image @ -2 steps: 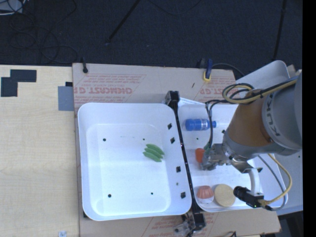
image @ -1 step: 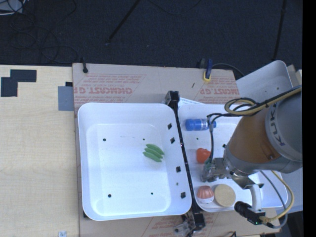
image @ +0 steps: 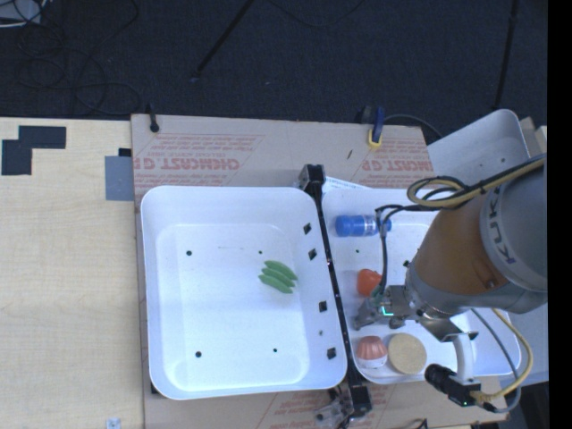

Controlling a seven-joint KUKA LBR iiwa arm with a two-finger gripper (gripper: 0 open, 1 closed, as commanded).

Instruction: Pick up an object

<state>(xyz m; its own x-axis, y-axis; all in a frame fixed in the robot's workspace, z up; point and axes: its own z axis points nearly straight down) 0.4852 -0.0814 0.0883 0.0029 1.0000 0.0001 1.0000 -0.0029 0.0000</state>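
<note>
My gripper (image: pixel 375 314) hangs low over the right bin (image: pixel 350 247), near its left wall. Just above it in the view lies a small orange-red object (image: pixel 367 281). Just below it sit a pink-and-white rounded object (image: pixel 372 352) and a tan round disc (image: pixel 407 354). A blue bottle (image: pixel 357 226) lies on its side at the far end of the same bin. In the left bin (image: pixel 170 239) a green pod-like object (image: pixel 278 276) rests near the middle right. The arm's grey body and orange band (image: pixel 465 257) hide much of the right bin's floor.
The two bins share a black divider (image: pixel 323 275) with clips. Cables (image: pixel 429 190) loop off the arm above the right bin. The bins stand on cardboard (image: pixel 223 155), with a light wooden bench top (image: pixel 63 284) to the left.
</note>
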